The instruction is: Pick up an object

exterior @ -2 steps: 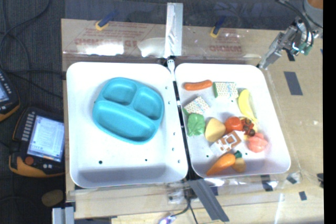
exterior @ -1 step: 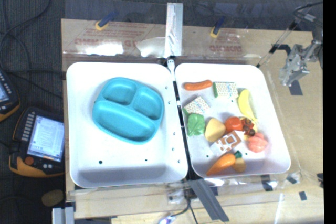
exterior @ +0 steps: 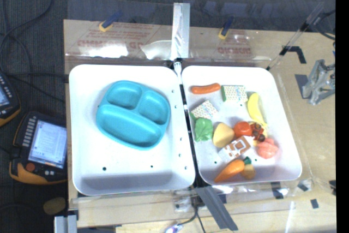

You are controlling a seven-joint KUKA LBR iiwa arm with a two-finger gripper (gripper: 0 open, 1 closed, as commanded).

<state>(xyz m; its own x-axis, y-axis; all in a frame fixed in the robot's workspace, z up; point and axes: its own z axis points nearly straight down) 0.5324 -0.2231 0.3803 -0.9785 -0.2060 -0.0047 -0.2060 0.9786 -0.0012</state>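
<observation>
The right white bin (exterior: 283,117) holds several toy foods. A red sausage (exterior: 205,88) lies at its back, with a speckled block (exterior: 233,93) and a yellow banana (exterior: 255,108) to the right. Toward the middle are a patterned block (exterior: 204,111), a green pepper (exterior: 203,130), a yellow fruit (exterior: 223,135) and a red tomato (exterior: 244,129). Nearer the front lie an orange-and-white block (exterior: 239,146), a pink peach (exterior: 266,148) and an orange carrot (exterior: 231,169). Many of these pieces touch one another.
The left white bin (exterior: 87,166) holds a blue divided plate (exterior: 133,113). A raised ridge (exterior: 185,117) separates the two bins. A grey metal bracket (exterior: 319,82) stands on the bench right of the bins. A handheld pendant (exterior: 41,147) lies off the bench at the left.
</observation>
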